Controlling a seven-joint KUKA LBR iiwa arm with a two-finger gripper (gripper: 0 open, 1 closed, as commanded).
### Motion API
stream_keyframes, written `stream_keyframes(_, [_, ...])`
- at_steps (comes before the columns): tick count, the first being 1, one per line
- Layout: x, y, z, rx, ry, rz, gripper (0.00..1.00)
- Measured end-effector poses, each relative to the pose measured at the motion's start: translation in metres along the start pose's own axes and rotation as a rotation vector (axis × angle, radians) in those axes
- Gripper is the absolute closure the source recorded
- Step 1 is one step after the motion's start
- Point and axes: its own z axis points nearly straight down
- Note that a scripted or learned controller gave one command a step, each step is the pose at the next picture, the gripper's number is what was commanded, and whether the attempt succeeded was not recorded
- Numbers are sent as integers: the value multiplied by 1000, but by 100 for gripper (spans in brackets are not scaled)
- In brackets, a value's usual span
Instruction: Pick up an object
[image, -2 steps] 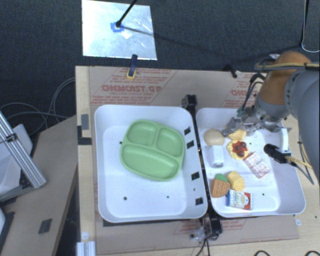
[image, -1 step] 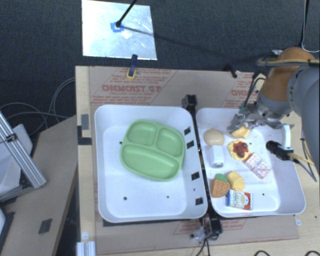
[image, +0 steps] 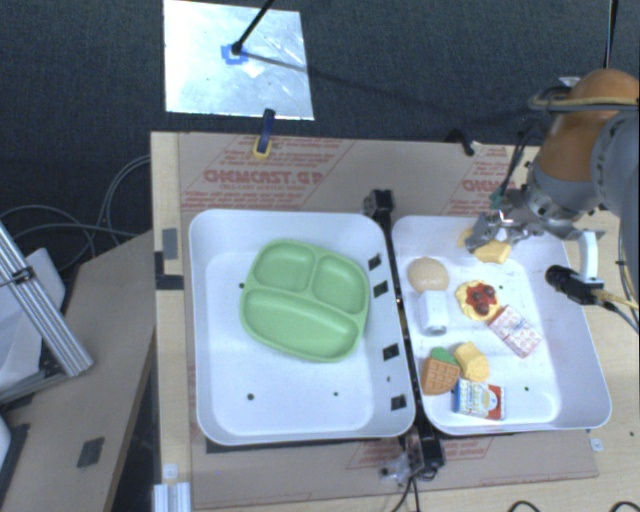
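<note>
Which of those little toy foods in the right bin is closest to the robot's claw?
The yellow wedge-shaped piece at the bin's far corner, right beside the gripper. The beige bun, pizza slice and waffle lie farther toward the front.

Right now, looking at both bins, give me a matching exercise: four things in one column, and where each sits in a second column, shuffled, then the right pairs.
Things:
1. green divided plate
2. waffle toy
3. yellow wedge
4. small carton

Places:
A. far end of the right bin, just beside the gripper
B. middle of the left bin
C. near edge of the right bin, closest to the camera
D. right bin, near the divider, just above-left of the carton

Pairs: 1-B, 2-D, 3-A, 4-C
</note>
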Motion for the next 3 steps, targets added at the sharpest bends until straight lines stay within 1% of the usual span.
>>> stream_keyframes(1, [-5,5,-65,-4,-2,0,100])
stream_keyframes(2, [-5,6,-85,1,0,-1,100])
stream_keyframes(3, [35,-26,-96,5,1,-3,100])
